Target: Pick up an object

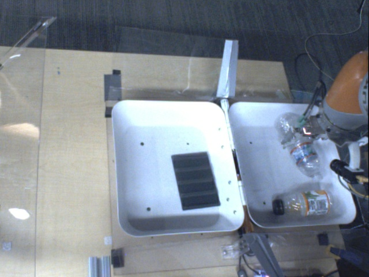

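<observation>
Bench: light wood top, pale glare patches toward the left edge. Two shallow white bins sit directly on it, side by side, rims touching along the middle. Left bin is nearer the centre of the bench; right bin reaches to its right end. A grey upright bar stands at the far side where the bins meet. Small black blocks sit at the left bin's far-left and near-left corners.

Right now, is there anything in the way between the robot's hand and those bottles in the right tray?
Nothing visible blocks it. The arm hangs over the right bin, beside the crumpled clear bottle; the bottle with the dark cap lies apart, near the front wall.
</observation>
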Robot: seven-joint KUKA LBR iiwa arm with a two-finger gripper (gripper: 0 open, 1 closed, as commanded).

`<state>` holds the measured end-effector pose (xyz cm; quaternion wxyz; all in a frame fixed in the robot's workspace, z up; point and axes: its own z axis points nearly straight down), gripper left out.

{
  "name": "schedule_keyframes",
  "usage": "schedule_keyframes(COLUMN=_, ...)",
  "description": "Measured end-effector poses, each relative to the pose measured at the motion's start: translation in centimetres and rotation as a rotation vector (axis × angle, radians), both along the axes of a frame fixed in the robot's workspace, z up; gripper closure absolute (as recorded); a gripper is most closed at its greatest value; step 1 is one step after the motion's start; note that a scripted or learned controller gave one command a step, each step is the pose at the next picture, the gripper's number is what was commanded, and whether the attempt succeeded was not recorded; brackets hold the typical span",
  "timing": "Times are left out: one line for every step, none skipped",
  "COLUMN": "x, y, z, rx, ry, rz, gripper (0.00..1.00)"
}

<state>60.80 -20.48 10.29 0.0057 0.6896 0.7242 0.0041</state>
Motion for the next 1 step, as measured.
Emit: schedule_keyframes(x=4.30, y=6.26, z=8.78, rx=0.004, ry=0.015, rz=-0.032, gripper=1.00)
